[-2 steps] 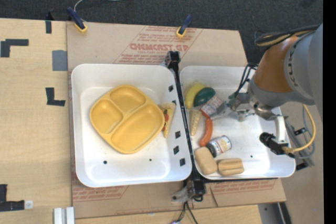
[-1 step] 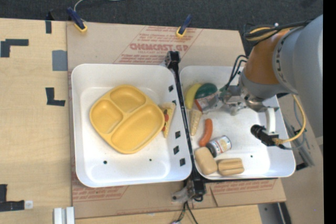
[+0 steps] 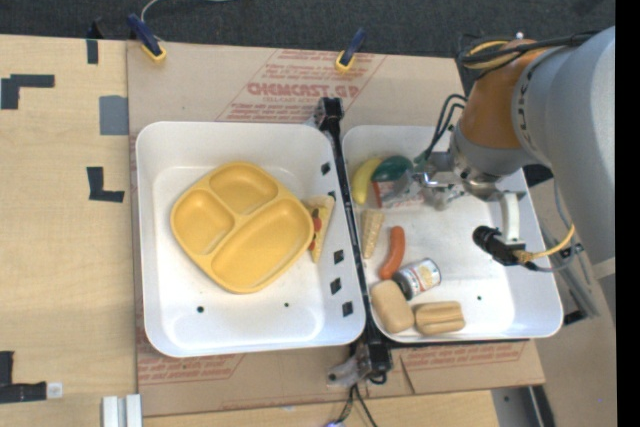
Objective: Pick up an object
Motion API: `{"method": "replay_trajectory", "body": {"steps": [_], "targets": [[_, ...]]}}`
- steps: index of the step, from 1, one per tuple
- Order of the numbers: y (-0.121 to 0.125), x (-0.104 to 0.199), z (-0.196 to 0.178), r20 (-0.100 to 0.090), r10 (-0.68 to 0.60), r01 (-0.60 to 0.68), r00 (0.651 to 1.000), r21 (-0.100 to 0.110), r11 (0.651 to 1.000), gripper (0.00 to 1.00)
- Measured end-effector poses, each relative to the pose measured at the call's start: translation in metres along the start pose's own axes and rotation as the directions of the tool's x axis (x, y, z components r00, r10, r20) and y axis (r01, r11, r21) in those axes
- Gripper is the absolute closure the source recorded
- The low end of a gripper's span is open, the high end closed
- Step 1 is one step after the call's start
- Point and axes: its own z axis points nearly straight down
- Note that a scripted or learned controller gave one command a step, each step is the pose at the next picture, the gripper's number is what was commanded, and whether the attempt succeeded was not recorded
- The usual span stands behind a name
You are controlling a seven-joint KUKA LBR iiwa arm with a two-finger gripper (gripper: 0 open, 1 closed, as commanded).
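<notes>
**Sam:** What is down at the near edge of the right bin [image 3: 545, 315]?

**Mia:** Two tan bread rolls [image 3: 415, 313] lie side by side at about 6 o'clock in that bin. They touch each other. Just behind them is one small can [image 3: 420, 276] on its side, with a dark end and a pale label.

**Sam:** And past the can?

**Mia:** One red-orange hot dog [image 3: 392, 251] leans at a slant. Next to it, at 9 o'clock, lies one pale yellow corn cob [image 3: 372, 232]. Farther back, at about 11 o'clock, is one yellow banana [image 3: 364, 177], curved, close to the wall between the bins.

**Sam:** What is the arm doing?

**Mia:** The gripper [image 3: 408, 183] sits low at the far end of the right bin, right by a green thing with a red and white bit [image 3: 388, 177]. The metal parts cover some of it, so I cannot tell what it is. I also cannot tell if the jaws are apart, squeezed, or holding it.

**Sam:** What about the other bin?

**Mia:** The left bin [image 3: 160, 315] has one big yellow tray [image 3: 241, 225] with three hollows. A small yellow and red piece [image 3: 320, 223] peeks out at its 3 o'clock side, partly tucked under, so it is hard to name.

**Sam:** And far away?

**Mia:** Two yellow and blue clamps [image 3: 148, 36] grip the back edge of the cardboard [image 3: 250, 95].
</notes>
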Motion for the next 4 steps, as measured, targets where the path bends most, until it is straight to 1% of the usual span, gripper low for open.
{"method": "replay_trajectory", "body": {"steps": [1, 2, 3, 4], "targets": [[0.002, 0.001, -0.012, -0.001, -0.001, 0.001, 1.000, -0.006, 1.000, 1.00], [0.001, 0.001, -0.011, -0.002, 0.000, 0.000, 1.000, -0.002, 1.000, 0.00], [-0.023, 0.001, 0.002, 0.003, 0.000, 0.000, 1.000, 0.000, 1.000, 0.00], [-0.001, 0.024, 0.002, 0.006, 0.002, -0.002, 1.000, 0.000, 1.000, 0.00]]}}
